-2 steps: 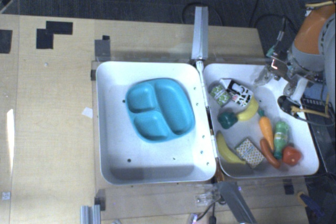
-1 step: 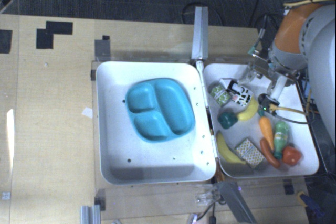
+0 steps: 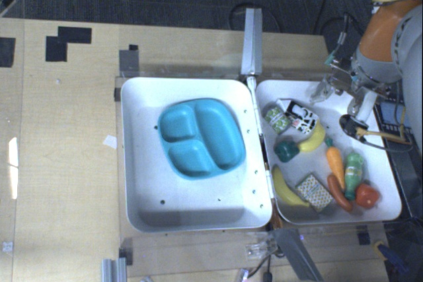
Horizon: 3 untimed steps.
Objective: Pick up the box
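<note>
A small box [image 3: 313, 191] with a checkered pattern lies flat near the front of the right bin [image 3: 391, 209], between a banana [image 3: 287, 187] and a red pepper [image 3: 340, 196]. A black-and-white carton [image 3: 301, 117] lies toward the back of the same bin, beside a green-labelled can [image 3: 275, 117]. My gripper [image 3: 342, 97] hangs over the bin's far right part, well behind the checkered box and to the right of the carton. Its fingers are open and nothing is between them.
The right bin also holds a second banana [image 3: 314, 139], a dark teal piece [image 3: 287, 151], a carrot [image 3: 335, 165], a green bottle [image 3: 353, 168], a tomato [image 3: 367, 195] and a dark spoon [image 3: 360, 127]. A blue divided plate [image 3: 200, 137] lies in the left bin [image 3: 142, 195].
</note>
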{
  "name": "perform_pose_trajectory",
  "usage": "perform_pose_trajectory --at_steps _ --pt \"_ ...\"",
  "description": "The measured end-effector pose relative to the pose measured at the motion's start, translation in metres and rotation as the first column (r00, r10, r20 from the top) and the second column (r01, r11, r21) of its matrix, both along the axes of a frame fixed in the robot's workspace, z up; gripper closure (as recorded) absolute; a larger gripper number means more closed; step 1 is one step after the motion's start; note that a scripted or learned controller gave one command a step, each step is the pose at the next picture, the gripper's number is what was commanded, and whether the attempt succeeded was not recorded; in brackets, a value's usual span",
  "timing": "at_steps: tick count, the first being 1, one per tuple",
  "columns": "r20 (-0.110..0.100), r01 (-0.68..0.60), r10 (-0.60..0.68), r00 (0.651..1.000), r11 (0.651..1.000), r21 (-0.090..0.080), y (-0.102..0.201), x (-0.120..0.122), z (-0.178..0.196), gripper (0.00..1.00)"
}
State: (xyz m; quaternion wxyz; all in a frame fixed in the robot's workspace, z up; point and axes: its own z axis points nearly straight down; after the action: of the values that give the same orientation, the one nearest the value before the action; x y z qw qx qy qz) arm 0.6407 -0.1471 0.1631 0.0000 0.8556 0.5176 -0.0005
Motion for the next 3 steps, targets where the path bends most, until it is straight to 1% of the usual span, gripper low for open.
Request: perform_pose_trajectory --at_steps 1,2,3 --pt "0.030 -0.162 0.163 0.986 0.987 -0.012 0.029 -0.006 -0.052 0.00" --pt "0.003 -0.295 0.295 0.955 0.955 -0.001 0.048 0.025 0.039 0.00" --pt "0.000 -0.110 0.110 0.994 0.994 0.000 0.090 0.029 0.019 0.00"
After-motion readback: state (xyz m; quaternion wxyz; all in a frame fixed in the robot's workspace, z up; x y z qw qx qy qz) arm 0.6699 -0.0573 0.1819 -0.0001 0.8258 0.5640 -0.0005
